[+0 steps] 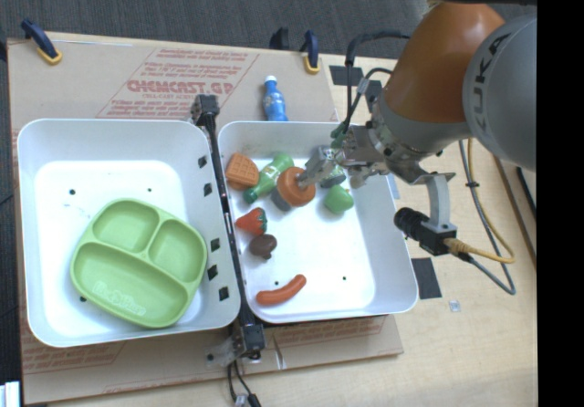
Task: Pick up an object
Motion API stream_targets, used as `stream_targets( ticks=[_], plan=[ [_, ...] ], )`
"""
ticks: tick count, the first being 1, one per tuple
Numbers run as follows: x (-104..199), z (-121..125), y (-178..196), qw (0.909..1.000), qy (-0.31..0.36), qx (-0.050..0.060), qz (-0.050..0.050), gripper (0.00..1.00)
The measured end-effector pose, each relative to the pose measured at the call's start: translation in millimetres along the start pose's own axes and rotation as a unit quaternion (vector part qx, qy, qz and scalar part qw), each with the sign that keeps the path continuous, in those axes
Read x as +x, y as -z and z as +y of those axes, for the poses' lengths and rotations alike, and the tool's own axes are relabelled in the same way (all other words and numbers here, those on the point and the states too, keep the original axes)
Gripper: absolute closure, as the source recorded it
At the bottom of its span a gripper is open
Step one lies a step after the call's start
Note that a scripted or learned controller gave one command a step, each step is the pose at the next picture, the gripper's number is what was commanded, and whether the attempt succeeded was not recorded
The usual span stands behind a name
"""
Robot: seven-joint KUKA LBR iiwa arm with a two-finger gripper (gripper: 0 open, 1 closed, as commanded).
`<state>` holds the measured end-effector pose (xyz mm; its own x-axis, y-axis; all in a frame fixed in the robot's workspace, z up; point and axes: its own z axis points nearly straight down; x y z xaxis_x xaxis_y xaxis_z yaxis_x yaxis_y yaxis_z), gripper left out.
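1. The bench is a sheet of printed cardboard (182, 86), held by clamps at its far edge, on a pale wooden top; dark carpet lies beyond.
2. There are two white bins. The left bin (46, 145) holds one green plate (139, 261) with three compartments.
3. The right bin (388, 255) holds seven toys: a croissant (241, 171), a green bottle (270, 174), an orange cup (294, 187), a green pepper (338, 201), a strawberry (252, 221), a brown ball (263, 245) and a sausage (280, 290).
4. One blue bottle (273, 99) lies on the cardboard beyond the right bin.
5. The gripper (321, 168) sits low over the far end of the right bin, just beside the cup and pepper; open or closed, I cannot tell.
6. The bin's near half is mostly bare, the sausage alone near its front wall.
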<state>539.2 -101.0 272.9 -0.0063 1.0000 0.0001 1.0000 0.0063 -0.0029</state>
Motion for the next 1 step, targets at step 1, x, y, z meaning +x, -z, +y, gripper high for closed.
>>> stream_targets(
  ticks=[1],
  plan=[
    [-4.5,3.1,-135.3,1.0,-0.001,-0.005,0.0,0.0]
  ],
)
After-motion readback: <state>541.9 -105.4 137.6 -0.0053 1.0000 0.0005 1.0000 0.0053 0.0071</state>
